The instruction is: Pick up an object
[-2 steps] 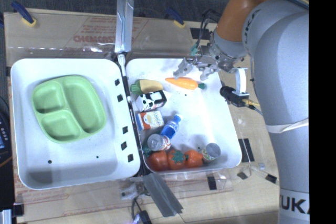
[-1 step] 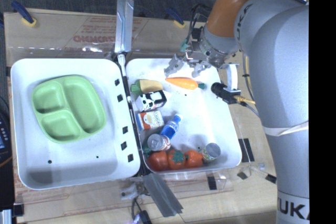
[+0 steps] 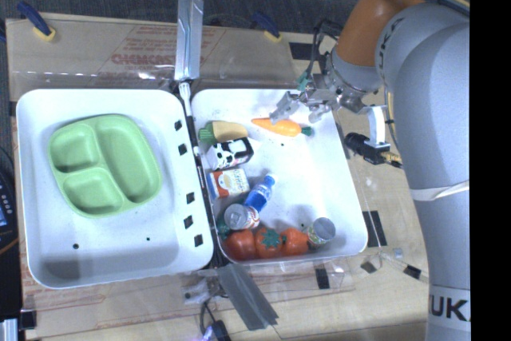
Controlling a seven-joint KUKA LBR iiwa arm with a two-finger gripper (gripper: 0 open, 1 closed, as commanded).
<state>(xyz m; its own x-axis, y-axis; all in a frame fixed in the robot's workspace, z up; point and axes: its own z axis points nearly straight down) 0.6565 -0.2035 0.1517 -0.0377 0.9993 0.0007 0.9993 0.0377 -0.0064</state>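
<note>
My gripper [image 3: 299, 109] hangs over the far part of the right bin [image 3: 343, 188], its two fingers spread open with nothing between them. Just in front of the fingertips lies an orange toy carrot [image 3: 275, 126] with a green tip, flat on the bin floor. To its left a yellow piece with a green end [image 3: 222, 131] rests near the bin's left wall, and a black-and-white cow-print item [image 3: 232, 152] sits beneath it.
Further forward in the right bin are a small carton [image 3: 227, 182], a blue bottle [image 3: 259, 192], two cans [image 3: 237, 216] [image 3: 321, 230] and red toy vegetables [image 3: 263, 242]. The left bin [image 3: 32, 116] holds a green divided plate [image 3: 104, 164]. The arm fills the right side.
</note>
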